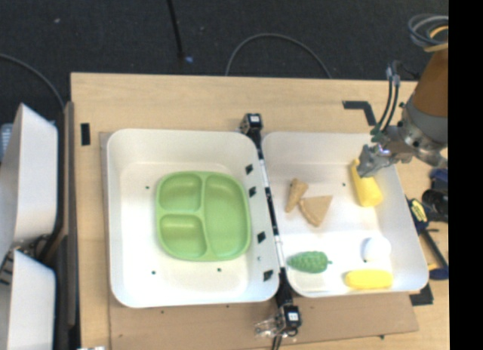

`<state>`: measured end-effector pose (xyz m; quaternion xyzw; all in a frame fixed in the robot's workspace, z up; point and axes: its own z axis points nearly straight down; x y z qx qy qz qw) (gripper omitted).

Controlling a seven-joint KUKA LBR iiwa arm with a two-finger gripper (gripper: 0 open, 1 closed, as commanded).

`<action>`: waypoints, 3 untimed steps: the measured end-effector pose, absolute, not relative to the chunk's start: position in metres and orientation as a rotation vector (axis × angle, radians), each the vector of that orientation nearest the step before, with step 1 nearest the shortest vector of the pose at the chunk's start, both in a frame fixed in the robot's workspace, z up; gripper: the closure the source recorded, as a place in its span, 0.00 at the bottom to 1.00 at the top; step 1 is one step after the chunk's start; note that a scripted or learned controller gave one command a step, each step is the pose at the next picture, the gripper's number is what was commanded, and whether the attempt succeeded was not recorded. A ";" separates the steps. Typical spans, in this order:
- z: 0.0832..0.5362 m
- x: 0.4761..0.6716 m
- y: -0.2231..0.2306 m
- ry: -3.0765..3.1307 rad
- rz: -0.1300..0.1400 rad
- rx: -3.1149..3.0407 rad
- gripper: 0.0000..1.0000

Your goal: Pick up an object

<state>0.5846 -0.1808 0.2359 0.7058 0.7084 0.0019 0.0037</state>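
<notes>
Nearest me in the right bin (392, 277) lay a yellow piece (368, 279) and a green one (308, 261). Farther back, the end effector (371, 161) hung at another yellow block (367, 188), seemingly mid-approach; next came a clean closing. Its state I could not tell, being blurred.

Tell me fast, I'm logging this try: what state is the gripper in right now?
Gripper: low over the right bin, at the top end of a yellow block; open or shut cannot be told.
</notes>
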 end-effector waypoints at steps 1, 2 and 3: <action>0.248 0.586 -0.182 2.224 0.003 2.214 1.00; 0.253 0.584 -0.133 2.226 0.003 2.214 1.00; 0.241 0.574 -0.087 2.226 0.000 2.216 1.00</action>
